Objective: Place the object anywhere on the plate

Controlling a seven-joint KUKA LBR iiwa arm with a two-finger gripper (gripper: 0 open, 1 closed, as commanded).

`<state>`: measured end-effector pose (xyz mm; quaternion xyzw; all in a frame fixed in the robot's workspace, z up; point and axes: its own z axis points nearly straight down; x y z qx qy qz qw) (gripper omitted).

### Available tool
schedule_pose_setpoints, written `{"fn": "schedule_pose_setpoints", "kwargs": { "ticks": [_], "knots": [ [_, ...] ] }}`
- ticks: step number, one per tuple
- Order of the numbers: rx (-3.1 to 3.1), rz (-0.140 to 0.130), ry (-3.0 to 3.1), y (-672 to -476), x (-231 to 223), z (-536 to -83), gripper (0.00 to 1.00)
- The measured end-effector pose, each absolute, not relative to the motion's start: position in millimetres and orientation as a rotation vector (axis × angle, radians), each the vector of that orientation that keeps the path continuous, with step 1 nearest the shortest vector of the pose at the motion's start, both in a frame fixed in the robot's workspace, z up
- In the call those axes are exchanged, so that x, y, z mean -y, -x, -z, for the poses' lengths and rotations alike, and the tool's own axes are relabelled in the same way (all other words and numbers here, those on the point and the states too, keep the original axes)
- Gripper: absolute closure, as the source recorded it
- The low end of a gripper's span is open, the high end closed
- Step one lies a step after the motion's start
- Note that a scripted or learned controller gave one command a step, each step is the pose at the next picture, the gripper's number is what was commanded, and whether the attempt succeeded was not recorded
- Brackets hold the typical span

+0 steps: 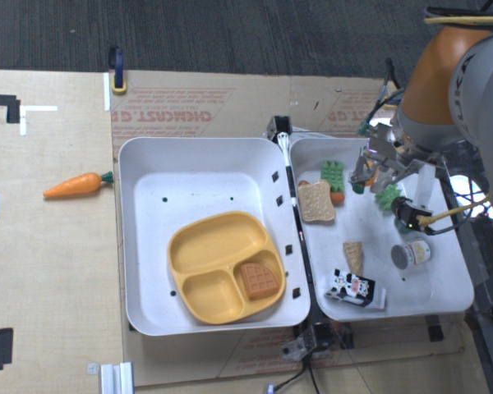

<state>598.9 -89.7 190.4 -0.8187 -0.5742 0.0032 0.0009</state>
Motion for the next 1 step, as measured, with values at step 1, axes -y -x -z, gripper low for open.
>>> {"fn": "schedule_pose_setpoints", "kwargs": {
  "ticks": [1],
  "knots": [
    [1.802, -0.009, 2.571, -598.9, 89.8, -190.5, 0.0]
  ]
}}
